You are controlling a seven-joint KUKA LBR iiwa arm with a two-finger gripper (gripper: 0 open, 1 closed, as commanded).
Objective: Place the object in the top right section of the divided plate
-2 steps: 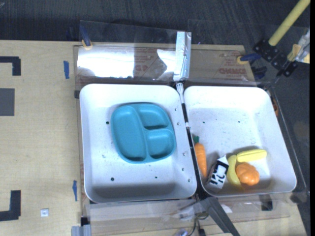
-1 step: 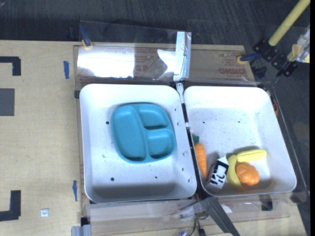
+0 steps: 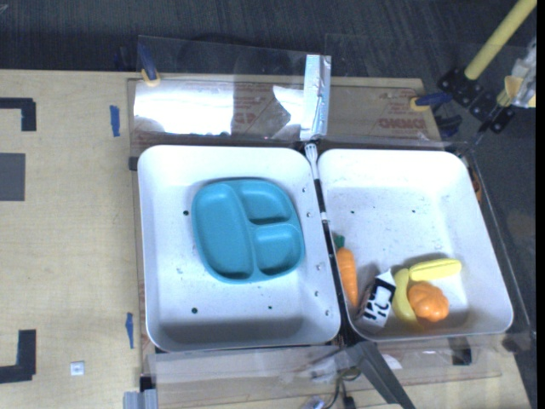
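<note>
A blue divided plate (image 3: 247, 228) lies in the left white bin (image 3: 162, 228). It has one large section on its left and two smaller ones on its right; the top right section (image 3: 260, 200) is the upper small one. In the right white bin (image 3: 400, 177), near the front, lie an orange carrot (image 3: 347, 277) against the left wall, a black-and-white piece (image 3: 379, 301), a yellow toy food (image 3: 434, 271) and a round orange toy food (image 3: 427, 302) resting on it.
A clear plastic panel (image 3: 230, 100) stands behind the bins. A yellow rod (image 3: 504, 29) with black clamps (image 3: 464, 92) sits at the top right. The wooden bench (image 3: 60, 254) extends to the left, marked with black tape.
</note>
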